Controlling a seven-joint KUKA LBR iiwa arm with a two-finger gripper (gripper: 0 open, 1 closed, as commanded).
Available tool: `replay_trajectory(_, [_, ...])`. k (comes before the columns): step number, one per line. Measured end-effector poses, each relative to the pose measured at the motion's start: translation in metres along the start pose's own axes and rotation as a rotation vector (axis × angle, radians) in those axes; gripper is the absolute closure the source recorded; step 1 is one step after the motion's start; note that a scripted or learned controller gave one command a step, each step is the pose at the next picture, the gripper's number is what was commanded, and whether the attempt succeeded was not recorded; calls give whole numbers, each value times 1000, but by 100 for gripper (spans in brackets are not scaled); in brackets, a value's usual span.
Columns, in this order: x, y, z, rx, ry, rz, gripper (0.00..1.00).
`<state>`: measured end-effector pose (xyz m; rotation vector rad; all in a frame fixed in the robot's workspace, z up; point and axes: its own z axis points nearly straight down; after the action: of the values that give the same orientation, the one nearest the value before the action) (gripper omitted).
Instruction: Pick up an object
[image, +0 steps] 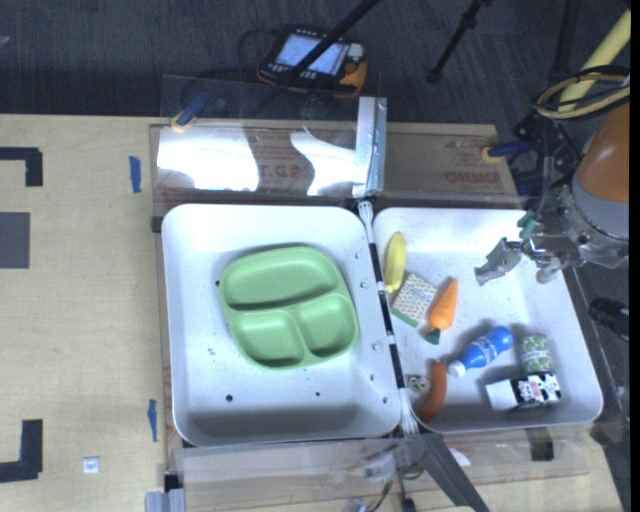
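- White and black, a small cow-patterned box (525, 391) lies in the right bin's (470, 222) near right corner, beside a green-patterned roll (537, 351).
- Along the near edge, a brown sausage-shaped toy (433, 390) leans on the dividing wall, with a blue bottle (483, 351) lying just beyond it.
- Mid-bin, a toy carrot (441, 308) touches a checked packet (413, 298); a banana (395, 260) lies along the divider.
- Left bin (190, 320) holds a green sectioned tray (290, 304).
- Toward the right bin's far right corner, the gripper (497, 262) hovers above bare floor with nothing between its fingers, which look parted. I judge it is poised to descend; any scattered toy could serve as its target.
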<state>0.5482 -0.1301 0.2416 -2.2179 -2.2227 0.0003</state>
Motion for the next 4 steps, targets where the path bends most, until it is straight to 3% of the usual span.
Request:
replay_trajectory(1, [14, 42, 141, -12, -2, -1, 0])
replay_trajectory(2, [14, 43, 130, -16, 1, 2, 100])
replay_trajectory(3, [-27, 62, 154, -7, -2, -49, 100])
replay_trajectory(4, [-27, 62, 156, -5, -2, -48, 0])
